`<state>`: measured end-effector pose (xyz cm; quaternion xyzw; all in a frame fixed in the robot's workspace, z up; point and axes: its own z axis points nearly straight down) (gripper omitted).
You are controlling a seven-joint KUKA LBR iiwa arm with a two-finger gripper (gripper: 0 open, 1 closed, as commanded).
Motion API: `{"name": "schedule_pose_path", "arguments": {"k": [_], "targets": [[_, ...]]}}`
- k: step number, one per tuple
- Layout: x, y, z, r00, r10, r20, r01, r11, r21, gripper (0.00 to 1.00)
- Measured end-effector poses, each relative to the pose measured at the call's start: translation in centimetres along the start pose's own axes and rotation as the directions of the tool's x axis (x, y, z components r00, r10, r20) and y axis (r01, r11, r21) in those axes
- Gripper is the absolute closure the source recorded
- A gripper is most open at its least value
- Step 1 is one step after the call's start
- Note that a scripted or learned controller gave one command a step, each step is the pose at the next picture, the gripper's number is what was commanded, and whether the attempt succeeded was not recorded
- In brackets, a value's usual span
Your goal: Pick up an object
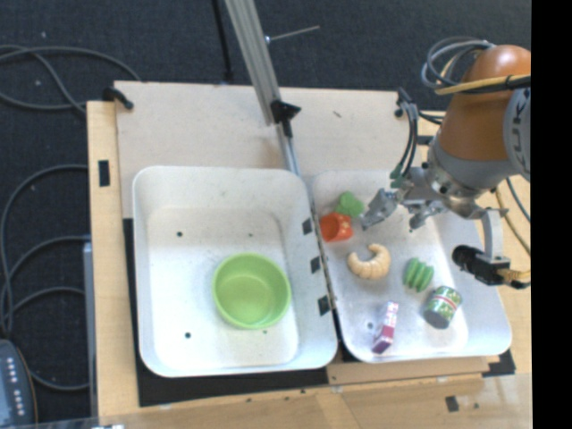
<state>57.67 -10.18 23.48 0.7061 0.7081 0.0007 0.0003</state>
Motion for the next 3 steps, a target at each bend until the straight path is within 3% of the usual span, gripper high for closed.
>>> {"name": "schedule_pose_path", "arguments": {"k": [1, 3], "targets": [[0.0, 0.0, 0.0, 1.0, 0.001, 0.0, -0.001, 1.0, 0.0, 0.0], [0.2, 0.9, 11.4, 1.0, 0.004, 0.003, -0.004, 1.0, 0.007, 0.0]]}}
